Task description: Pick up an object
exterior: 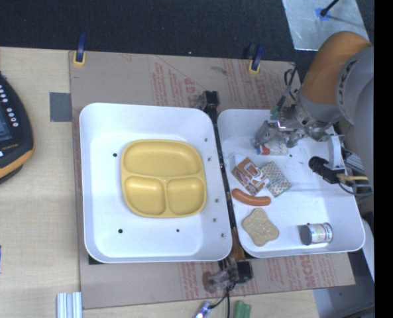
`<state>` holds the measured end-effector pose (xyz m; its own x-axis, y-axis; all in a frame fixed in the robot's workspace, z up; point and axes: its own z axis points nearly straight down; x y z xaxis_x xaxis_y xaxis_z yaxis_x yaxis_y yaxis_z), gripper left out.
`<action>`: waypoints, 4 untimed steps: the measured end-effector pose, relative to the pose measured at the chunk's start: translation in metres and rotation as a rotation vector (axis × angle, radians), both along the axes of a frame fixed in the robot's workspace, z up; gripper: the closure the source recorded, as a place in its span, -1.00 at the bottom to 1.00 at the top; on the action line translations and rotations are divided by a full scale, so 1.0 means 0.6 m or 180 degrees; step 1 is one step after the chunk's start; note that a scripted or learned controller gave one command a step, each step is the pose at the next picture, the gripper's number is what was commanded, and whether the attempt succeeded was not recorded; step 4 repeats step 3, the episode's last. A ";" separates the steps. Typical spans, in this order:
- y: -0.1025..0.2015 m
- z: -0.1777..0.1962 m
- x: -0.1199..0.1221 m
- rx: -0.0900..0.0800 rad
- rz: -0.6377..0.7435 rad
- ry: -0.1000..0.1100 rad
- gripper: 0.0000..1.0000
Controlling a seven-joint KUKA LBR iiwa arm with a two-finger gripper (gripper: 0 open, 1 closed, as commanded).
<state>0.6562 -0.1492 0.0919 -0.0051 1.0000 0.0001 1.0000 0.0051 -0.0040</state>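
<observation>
The grey arm with its orange band reaches in from the upper right of the frame, and its gripper (274, 136) hangs low over the upper part of the right bin (342, 227); whether the fingers are released or clenched cannot be told from this angle. Below and left of the gripper, in the middle of that bin, lie a brown patterned packet (247, 174) and a checkered packet (275, 178) touching side by side, with a sausage (251, 197) just beneath them and a round cracker (260, 226) lower still. A small can (316, 233) lies on its side near the bin's lower right corner. The left bin (103, 237) holds a yellow divided plate (163, 177) at its centre. A teach pendant (4, 134) rests on the desk (30, 244) at the far left
</observation>
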 end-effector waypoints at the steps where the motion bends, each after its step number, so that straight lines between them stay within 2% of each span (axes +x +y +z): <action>1: -0.001 0.017 0.000 0.0001 0.0004 0.0004 1.00; 2: 0.085 0.079 -0.044 -0.0003 0.0003 -0.0001 1.00; 3: 0.217 0.167 -0.122 -0.0003 0.0007 0.0002 1.00; 4: 0.217 0.167 -0.122 -0.0003 0.0007 0.0002 1.00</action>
